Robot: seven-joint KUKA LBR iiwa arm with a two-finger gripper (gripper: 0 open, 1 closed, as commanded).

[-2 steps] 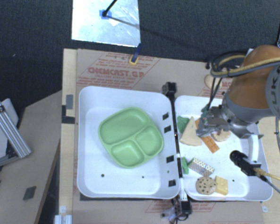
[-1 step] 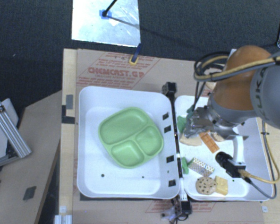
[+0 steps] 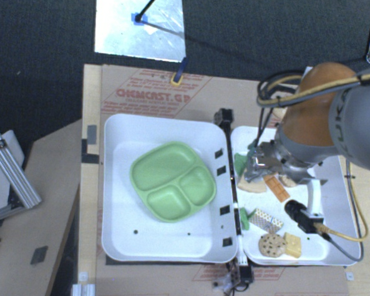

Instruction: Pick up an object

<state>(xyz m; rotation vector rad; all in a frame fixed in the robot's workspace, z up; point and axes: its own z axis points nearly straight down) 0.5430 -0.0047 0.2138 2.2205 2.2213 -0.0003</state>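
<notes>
Two white bins are sitting side by side; I am working over the right bin (image 3: 335,250). My gripper (image 3: 256,170) is hanging low near its left wall, whether clenched or released I cannot tell. A tan wedge (image 3: 252,186) is lying just below it, an orange bar (image 3: 276,187) slanting just to its right. A cookie (image 3: 271,244) is lying nearer the front rim, with open floor around it.

A single fixed camera looked down at a slant from above the bench (image 3: 145,88), taking in both white bins (image 3: 117,190) from moderate distance, the arm (image 3: 355,117) entering from the right.
</notes>
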